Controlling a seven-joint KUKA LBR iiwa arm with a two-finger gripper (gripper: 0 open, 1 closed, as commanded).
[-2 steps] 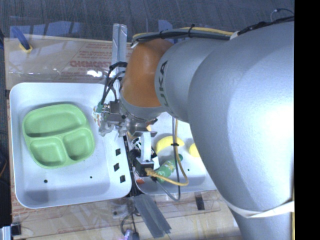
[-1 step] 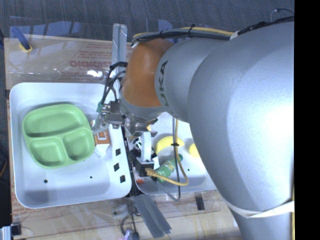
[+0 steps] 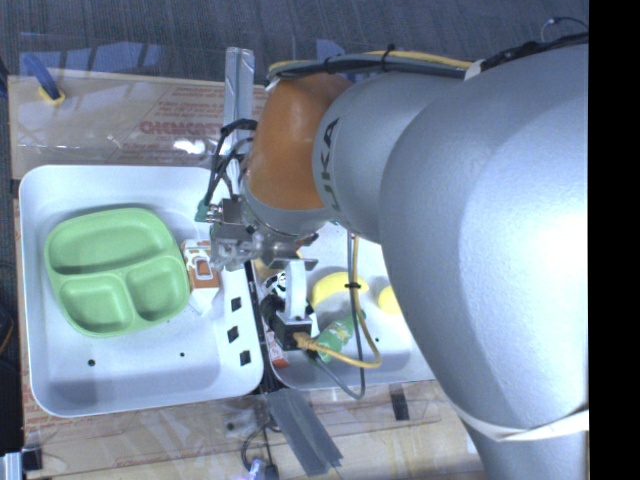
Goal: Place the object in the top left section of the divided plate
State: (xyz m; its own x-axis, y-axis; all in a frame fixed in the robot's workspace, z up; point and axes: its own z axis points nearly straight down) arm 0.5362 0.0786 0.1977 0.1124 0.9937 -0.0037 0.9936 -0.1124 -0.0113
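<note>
Your arm: smooth grey rounded casing, with raised lettering on the shell beside an orange band above the wrist. A yellow cable runs along the far side of the casing; thin black wires loop down left of the band. Below the wrist you see a metal mount with small fittings.

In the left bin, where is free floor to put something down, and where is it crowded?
Free: the left bin floor in front of the green divided plate, toward the near wall. Crowded: the plate's right side, where an orange object and the gripper sit by the divider.
</note>
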